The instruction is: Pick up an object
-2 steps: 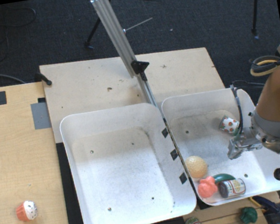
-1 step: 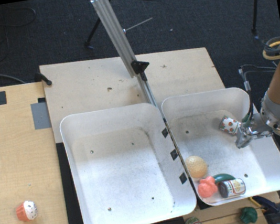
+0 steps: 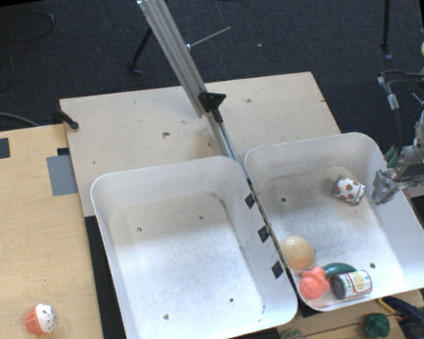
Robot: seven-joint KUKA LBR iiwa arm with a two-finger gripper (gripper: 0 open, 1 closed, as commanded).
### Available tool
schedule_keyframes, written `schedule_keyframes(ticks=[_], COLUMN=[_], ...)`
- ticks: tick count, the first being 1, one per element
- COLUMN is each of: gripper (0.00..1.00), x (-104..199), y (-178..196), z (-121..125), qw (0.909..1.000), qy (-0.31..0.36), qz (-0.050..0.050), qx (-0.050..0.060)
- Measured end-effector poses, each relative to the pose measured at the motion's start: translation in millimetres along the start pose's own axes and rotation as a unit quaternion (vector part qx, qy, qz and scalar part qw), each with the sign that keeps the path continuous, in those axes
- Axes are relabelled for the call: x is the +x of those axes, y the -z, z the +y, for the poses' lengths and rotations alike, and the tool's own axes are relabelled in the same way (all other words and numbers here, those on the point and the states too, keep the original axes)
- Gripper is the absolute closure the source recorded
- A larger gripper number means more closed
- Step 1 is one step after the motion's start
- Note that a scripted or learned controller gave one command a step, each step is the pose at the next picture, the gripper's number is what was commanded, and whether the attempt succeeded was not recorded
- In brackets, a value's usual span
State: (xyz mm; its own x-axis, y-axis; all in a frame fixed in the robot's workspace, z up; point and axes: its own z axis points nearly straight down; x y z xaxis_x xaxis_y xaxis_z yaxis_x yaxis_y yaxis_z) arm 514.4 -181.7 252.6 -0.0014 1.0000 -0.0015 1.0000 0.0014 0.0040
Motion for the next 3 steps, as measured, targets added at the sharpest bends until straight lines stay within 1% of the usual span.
schedule_keyframes(ticks=[1, 3], gripper=[1.0, 1.0], x=[-0.9, 101.8], y=[25.2, -8.4], z=[0.5, 27.7], qw=[1.0, 1.0], qy=[0.0, 0.002], qz=[0.001, 0.002], qx=[0.001, 0.005])
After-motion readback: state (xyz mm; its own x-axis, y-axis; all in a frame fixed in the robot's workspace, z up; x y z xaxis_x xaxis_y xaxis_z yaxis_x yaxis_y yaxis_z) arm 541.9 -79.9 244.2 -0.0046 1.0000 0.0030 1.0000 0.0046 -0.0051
